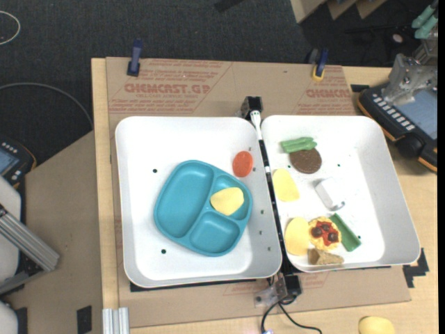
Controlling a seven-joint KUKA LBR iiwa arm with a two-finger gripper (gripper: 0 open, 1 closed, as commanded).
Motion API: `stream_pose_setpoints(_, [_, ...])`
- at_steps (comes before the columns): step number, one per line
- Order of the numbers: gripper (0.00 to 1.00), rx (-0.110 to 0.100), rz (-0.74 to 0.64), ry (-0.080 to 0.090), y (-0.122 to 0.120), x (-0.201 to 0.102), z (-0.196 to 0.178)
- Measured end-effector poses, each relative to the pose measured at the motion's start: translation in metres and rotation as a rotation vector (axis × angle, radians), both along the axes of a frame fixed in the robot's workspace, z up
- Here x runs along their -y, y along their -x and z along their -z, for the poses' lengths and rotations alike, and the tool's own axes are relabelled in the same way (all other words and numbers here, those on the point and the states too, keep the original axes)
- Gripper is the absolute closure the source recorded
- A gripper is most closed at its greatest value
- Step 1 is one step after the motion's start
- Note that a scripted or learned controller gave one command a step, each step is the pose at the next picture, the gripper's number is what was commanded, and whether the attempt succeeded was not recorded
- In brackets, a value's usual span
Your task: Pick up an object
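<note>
The left bin (132, 186) holds a teal divided plate (188, 211) with a pale yellow piece (227, 200) lying in its right compartment. An orange-red round object (243, 163) sits beside the plate. In the right bin (375, 179) lie a green piece (297, 144), a brown disc (306, 161), a pale yellow slice (284, 185), a small white-grey cylinder (328, 193), a yellow wedge (297, 235), a red-topped piece (324, 233), a green stick (345, 232) and a tan chunk (325, 257). A grey metal part that looks like my gripper (411, 75) hangs beyond the right bin's far right corner, away from every object.
Both bins rest on a cardboard sheet (181, 85) held by two clamps (135, 58). A dark device (400, 120) lies off the right bin's far corner. A yellow object (375, 325) sits at the bottom right edge.
</note>
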State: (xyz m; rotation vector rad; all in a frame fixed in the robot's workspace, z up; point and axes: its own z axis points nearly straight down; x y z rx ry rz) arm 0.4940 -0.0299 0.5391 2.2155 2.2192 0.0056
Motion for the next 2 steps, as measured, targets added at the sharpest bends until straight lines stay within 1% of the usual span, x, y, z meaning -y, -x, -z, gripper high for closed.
stream_pose_setpoints(1, [1.0, -0.021, 0.007, -0.002, 0.017, 0.03, 0.148])
stream_pose_setpoints(2, [1.0, 0.014, -0.005, -0.003, 0.014, -0.027, -0.005])
